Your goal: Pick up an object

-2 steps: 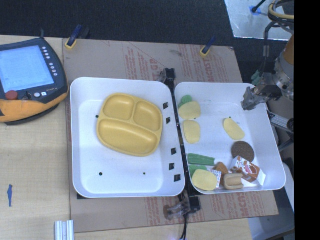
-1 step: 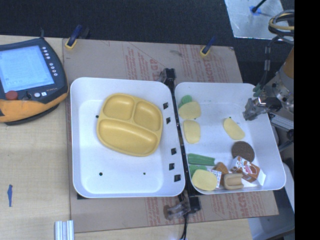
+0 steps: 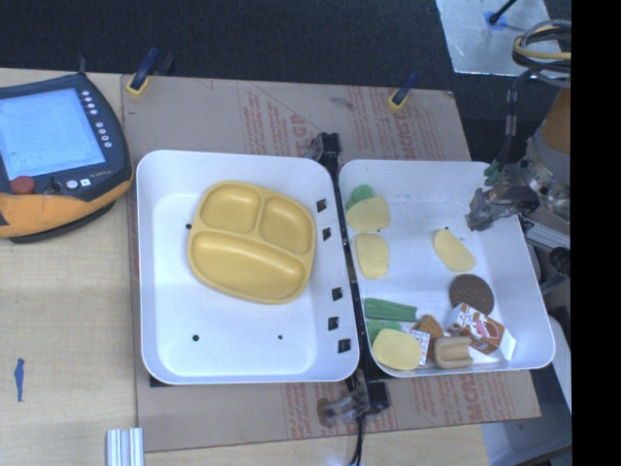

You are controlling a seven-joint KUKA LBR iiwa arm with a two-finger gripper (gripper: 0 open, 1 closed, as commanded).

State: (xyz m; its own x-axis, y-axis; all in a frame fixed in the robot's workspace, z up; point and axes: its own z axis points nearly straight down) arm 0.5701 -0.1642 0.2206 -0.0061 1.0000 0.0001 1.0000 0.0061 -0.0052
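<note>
Camera view: gripper [image 3: 482, 214] hangs over right bin [image 3: 417, 178], upper right; finger state cannot be told, nothing seen held. Nearest target, pale yellow piece [image 3: 453, 250], lies just below-left. Risk: flat, thin piece slips the fingers, or descent lands beside it.

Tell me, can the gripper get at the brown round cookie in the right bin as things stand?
Probably yes. The brown cookie lies flat with open space above it, and the gripper hangs over the same bin. The carton just below it crowds one side.
</note>
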